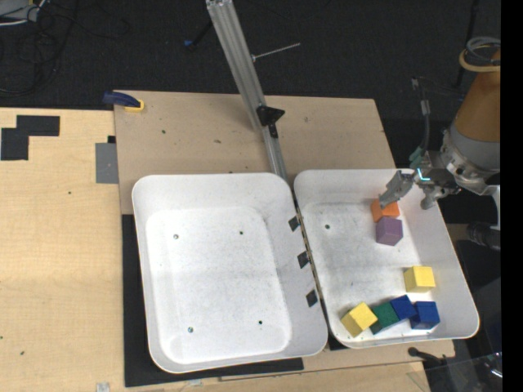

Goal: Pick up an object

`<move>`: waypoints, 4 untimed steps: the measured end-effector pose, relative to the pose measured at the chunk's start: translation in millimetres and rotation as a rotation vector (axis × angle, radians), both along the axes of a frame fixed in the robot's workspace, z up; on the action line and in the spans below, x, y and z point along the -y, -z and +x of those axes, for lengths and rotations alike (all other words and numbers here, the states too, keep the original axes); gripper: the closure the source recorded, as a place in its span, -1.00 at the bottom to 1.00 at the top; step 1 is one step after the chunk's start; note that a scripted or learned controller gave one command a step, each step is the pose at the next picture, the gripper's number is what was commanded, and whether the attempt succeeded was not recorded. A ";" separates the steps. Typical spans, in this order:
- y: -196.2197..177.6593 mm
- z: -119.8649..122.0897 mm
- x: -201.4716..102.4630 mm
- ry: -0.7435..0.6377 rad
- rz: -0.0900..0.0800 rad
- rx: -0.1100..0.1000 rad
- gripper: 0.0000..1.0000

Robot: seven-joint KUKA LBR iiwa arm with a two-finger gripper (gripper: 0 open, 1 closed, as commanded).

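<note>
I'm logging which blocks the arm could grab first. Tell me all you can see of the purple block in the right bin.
The purple block is a small, matte, solid-looking cube, pale violet, with its top face and two side faces visible. It sits flat on the floor of the right bin, in the upper part. An orange block lies just behind it, touching or nearly so. The tool hovers above and behind, over the orange block, not gripping the purple one.
</note>
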State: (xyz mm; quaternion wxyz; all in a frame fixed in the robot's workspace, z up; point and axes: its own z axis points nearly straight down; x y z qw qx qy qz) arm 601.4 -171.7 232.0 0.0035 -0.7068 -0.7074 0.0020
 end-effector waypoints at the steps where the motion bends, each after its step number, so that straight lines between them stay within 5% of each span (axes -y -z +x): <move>1: -2.8 0.9 0.1 -0.001 -0.001 0.005 -1.00; 3: 105.7 -12.5 -13.2 0.001 -0.005 0.009 -1.00; 4: 111.7 -6.8 -10.9 0.005 -0.009 0.028 -1.00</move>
